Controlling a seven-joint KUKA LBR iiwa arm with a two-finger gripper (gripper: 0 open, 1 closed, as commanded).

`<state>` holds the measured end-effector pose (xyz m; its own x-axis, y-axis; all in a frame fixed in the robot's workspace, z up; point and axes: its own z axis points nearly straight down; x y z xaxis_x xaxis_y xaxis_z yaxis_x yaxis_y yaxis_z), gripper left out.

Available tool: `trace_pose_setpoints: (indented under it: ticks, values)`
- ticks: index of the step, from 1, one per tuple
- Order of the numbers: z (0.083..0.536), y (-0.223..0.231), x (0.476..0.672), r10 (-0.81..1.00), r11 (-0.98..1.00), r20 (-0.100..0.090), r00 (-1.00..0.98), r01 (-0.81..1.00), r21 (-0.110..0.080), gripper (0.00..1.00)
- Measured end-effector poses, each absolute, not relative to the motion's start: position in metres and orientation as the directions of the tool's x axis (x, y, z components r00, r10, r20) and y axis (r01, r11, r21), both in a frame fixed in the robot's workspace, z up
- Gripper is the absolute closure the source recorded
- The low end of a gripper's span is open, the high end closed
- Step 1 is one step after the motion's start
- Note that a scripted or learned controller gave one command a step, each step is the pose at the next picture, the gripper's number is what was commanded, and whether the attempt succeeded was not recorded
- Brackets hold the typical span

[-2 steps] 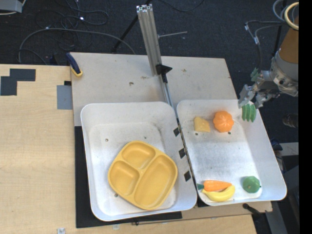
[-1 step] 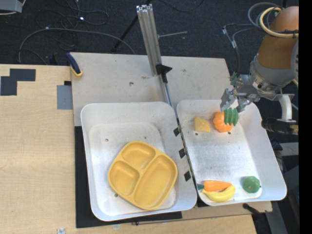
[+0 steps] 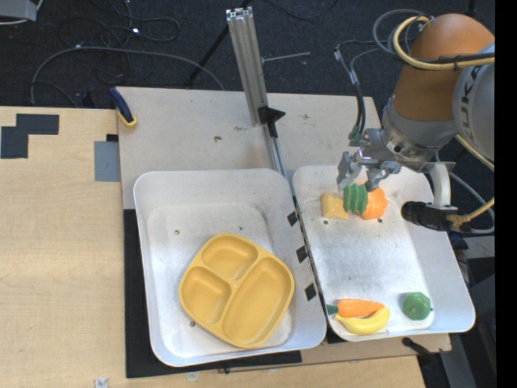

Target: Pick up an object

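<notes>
Reaching in from the right of the camera view, the grey arm with its orange band brings the gripper (image 3: 361, 176) low over the far edge of the right bin (image 3: 380, 257), where three toy pieces huddle together: a pale yellow wedge (image 3: 334, 207), a green piece (image 3: 355, 198) standing upright, and an orange piece (image 3: 374, 204) touching it on the right. The fingers point down at this cluster, and their tips seem to meet the top of the green piece, but whether they are spread, closed, or clamped on it cannot be told from this slanted angle, so no hold can be claimed. The green piece looks like the likely target, since it stands tallest and offers narrow sides for a two-finger pinch; its close neighbours could get nudged or pinched along with it. At the near edge of the same bin, well apart from the gripper, a carrot (image 3: 358, 306) lies on a banana (image 3: 365, 322), with a green round fruit (image 3: 416, 305) just beside them near the right corner. The left bin (image 3: 161, 217) carries a yellow divided plate (image 3: 236, 288) toward its near edge, tilted off square, probably a drop-off place and not part of this reach.
</notes>
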<state>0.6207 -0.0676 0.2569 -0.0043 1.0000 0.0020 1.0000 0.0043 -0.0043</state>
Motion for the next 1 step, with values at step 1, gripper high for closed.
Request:
trace_pose_setpoints:
  ticks: [1]
  values:
    - [0.2598,-0.0172,0.6135,1.000,0.004,0.001,-0.004,1.000,-0.004,1.00]
